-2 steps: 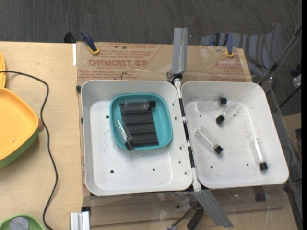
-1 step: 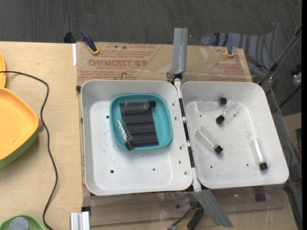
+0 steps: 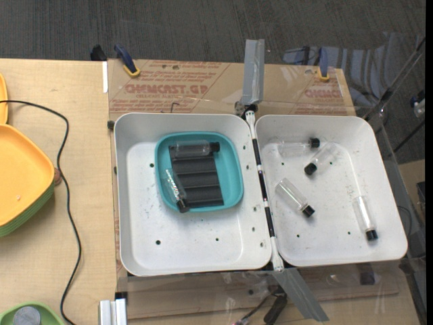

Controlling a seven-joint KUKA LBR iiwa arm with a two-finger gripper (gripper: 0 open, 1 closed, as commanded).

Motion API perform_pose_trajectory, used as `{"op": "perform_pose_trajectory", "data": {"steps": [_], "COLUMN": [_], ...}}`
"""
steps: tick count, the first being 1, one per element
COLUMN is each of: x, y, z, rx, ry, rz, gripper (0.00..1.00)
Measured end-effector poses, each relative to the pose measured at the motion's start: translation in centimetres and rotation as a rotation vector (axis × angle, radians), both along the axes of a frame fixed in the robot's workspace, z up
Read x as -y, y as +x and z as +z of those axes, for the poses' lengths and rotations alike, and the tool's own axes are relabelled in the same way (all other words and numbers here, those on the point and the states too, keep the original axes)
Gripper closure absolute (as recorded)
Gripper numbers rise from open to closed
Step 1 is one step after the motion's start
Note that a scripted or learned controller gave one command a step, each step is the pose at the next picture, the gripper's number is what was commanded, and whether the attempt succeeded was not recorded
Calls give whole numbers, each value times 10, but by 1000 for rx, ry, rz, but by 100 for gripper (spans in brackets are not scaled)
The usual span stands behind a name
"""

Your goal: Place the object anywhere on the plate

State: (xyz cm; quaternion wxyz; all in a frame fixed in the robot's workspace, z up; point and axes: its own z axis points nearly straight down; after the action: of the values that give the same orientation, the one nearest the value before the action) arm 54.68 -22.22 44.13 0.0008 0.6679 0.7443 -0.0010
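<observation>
A teal square plate lies in the left bin, with a black ribbed pad in its middle. Two clear vials with black caps rest on the plate. One vial lies across its far edge, and the other vial runs slantwise along its left side, cap toward the near corner. In the right bin several more clear, black-capped vials lie scattered: one near the middle, one at the right, and two close together at the back.
Both bins sit on a cardboard sheet held by clamps. A wooden table at the left carries stacked yellow and green dishes and a black cable. A grey post stands behind the seam between the bins.
</observation>
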Motion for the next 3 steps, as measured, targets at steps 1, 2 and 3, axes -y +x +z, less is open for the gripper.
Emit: {"op": "perform_pose_trajectory", "data": {"steps": [1,2,3], "x": [0,-3,-4], "y": [4,-2,7], "z": [0,-2,-1], "rx": [0,-4,-2], "ry": [0,1,1], "rz": [-124,-252,-311], "gripper": [0,0,0]}}
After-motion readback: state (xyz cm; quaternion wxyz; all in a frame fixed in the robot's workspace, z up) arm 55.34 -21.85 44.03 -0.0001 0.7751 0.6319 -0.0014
